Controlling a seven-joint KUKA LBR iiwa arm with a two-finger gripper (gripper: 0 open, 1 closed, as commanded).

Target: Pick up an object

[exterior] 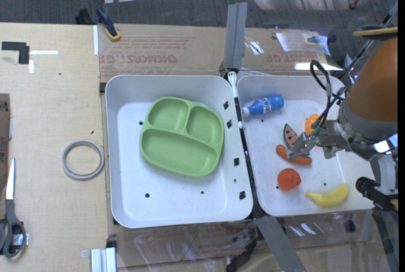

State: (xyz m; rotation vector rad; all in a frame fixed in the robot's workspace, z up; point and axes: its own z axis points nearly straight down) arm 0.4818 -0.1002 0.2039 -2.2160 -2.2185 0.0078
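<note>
Nearby, tomato (pixel 288 178), banana (pixel 327 195), bottle (pixel 263 105).

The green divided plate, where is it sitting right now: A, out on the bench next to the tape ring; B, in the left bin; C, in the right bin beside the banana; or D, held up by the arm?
B: the green divided plate lies flat on the floor of the left bin, while the banana is in the right bin and the tape ring is out on the bench.
</note>
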